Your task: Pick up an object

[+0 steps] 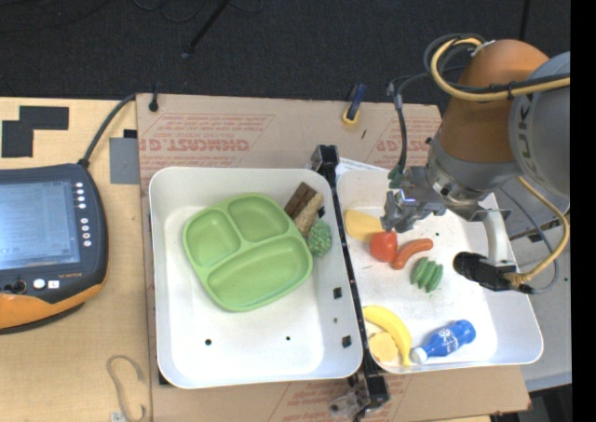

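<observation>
One target nearest: tomato (383, 246) in right bin (521, 336), touching sausage (413, 251). I see gripper (402, 212) just above-right of tomato, nothing visibly held; I can't tell opening. I'd expect short drop toward lower-left.

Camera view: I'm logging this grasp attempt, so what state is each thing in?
tool: low over the right bin, above the tomato; its grip can't be made out
tomato: resting on the bin floor
blue bottle: lying on its side
banana: lying flat
green plate: right side up in the left bin
handheld screen: lit
</observation>
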`<state>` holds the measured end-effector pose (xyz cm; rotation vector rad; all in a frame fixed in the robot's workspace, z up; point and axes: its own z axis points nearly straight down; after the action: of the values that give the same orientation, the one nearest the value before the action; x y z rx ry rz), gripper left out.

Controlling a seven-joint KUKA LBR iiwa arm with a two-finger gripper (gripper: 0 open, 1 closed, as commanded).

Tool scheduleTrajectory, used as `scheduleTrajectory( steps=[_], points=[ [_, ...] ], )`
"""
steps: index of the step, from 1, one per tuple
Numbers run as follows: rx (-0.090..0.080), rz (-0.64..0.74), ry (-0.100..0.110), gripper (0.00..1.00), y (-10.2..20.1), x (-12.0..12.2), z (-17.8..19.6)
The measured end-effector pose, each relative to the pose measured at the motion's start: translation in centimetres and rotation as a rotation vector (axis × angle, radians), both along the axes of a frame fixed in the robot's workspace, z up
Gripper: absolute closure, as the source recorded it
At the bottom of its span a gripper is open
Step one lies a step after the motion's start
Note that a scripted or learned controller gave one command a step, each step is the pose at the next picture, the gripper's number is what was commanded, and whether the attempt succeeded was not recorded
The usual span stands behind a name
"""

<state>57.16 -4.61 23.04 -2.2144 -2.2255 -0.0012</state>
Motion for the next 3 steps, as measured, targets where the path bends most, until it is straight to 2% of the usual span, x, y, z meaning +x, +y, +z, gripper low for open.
scheduleTrajectory(
  steps=[1, 2, 3],
  points=[
    [-0.001, -0.002, 0.001, 1.0, 4.8, 2.8, -1.1],
    [-0.001, -0.002, 0.0, 1.0, 8.9, 4.6, 0.2],
    [-0.002, -0.003, 0.001, 1.0, 12.3, 5.8, -1.0]
  ],
)
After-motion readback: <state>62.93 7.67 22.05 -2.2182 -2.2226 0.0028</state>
